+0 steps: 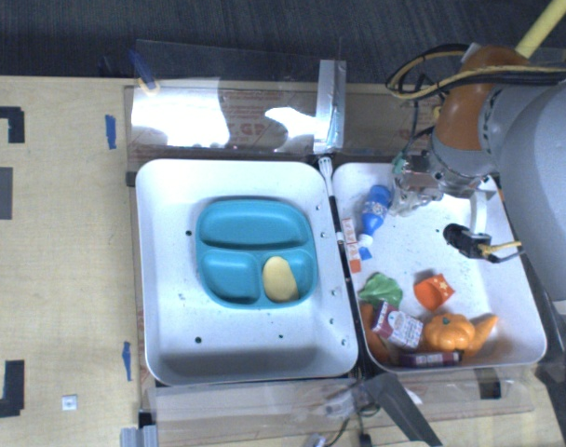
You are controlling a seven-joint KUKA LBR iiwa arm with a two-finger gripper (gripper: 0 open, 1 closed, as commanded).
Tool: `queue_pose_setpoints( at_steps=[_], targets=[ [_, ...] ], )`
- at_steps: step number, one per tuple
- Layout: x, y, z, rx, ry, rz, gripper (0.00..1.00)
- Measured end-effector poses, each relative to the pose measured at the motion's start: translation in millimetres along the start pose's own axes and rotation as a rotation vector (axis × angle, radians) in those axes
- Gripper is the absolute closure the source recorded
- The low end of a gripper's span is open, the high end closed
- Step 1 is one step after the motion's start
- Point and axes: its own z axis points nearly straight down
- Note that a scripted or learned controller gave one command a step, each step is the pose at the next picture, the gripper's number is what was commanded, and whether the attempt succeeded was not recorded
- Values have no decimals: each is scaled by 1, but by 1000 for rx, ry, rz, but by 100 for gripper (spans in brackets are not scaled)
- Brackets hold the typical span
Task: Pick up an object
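The gripper hangs low over the far end of the right bin; whether it is spread or pressed together cannot be told, and nothing shows in its grasp. Just beside it, toward the left bin, lies a blue-and-white bottle. Farther off, toward the bin's near end, sit an orange block and a green piece, then a red-and-white packet and a small orange pumpkin. Farthest, the left bin's blue tray holds a yellow egg-shaped thing.

No legible txt; labels on bottle & packet too blurry.
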Motion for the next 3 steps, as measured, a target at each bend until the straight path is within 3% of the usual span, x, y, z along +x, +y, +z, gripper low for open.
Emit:
queue_pose_setpoints(
  at_steps=[1, 2, 3],
  targets=[
    [0, -1, 1, 2, 0, 0, 0],
    [-6, -78, -2, 5, 2, -197, 0],
    [-41, -181, -2, 1, -1, -171, 0]
  ],
)
